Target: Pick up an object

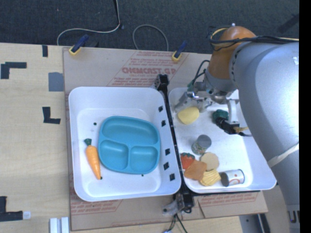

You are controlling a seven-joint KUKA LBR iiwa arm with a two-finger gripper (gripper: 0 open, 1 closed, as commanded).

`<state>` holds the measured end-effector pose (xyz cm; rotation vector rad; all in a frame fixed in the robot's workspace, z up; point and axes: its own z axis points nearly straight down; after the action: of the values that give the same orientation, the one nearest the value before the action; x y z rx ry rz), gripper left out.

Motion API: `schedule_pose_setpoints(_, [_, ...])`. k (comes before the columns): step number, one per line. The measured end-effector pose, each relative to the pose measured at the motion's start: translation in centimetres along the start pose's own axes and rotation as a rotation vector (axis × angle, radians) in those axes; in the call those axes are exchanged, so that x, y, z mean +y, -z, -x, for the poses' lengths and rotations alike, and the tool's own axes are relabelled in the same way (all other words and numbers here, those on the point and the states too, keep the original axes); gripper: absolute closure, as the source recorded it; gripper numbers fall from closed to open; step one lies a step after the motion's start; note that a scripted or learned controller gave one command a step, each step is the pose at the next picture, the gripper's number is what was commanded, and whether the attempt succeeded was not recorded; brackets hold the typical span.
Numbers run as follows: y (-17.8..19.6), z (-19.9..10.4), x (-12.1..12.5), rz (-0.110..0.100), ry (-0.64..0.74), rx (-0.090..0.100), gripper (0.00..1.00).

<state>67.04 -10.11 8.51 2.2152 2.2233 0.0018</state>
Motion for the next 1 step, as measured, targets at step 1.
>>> schedule_pose_setpoints(1, [0.03, -0.31, -0.2, -0.003, -0.003, -0.004, 0.0])
